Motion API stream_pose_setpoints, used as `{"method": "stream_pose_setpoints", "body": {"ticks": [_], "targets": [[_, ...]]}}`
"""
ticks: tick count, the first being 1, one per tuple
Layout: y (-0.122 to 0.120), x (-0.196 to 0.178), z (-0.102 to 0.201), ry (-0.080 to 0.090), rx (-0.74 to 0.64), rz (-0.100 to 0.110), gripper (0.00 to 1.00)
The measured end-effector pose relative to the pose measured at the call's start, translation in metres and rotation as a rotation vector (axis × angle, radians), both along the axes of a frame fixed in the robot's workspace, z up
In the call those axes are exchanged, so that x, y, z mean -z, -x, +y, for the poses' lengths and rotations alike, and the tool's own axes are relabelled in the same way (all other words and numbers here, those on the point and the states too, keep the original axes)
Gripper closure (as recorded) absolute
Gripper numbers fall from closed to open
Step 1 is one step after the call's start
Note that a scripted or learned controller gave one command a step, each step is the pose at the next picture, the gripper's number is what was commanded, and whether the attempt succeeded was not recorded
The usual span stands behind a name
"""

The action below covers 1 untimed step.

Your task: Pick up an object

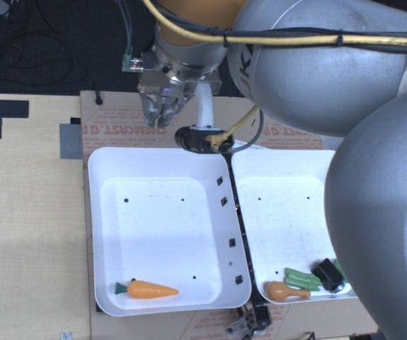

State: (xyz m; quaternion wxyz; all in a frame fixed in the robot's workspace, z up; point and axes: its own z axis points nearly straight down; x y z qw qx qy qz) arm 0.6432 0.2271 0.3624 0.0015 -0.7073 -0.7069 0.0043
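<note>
**Gripper above far edge of left bin, nothing seen in it**

The grey arm (330, 55) comes in from the right and fills the upper right of the view, orange band (189, 2) showing near the top. The gripper (162, 112) hangs over the brown cardboard (118, 126) just past the far rim of the left bin (100, 190), high in the frame. Fingers point down and look bunched close together; whether they are shut or slightly apart, I cannot tell. Nothing visible between them. A yellow cable (189, 27) loops over the wrist and runs down to a black fitting (196, 139) at the far end of the divider between the bins.

Left bin: one toy carrot (150, 289), orange with a green stub at its left end, lying flat along the near wall, near-left area. Well apart from the gripper.

Right bin (288, 176): three things clustered at the near edge, partly hidden by the arm. A tan pear-shaped item (284, 291) lies on its side; green bean pods (301, 279) just beside it, touching or nearly so; a black block (328, 273) just right of the pods.

Bins sit side by side on cardboard, on a light wood bench (26, 225) with dark patches (1, 115) at left.
</note>
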Motion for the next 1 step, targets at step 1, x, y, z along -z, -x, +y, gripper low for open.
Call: {"method": "stream_pose_setpoints", "body": {"ticks": [1], "targets": [[-0.0001,0.0426,-0.0353,0.000,0.002,0.000,1.00]]}}
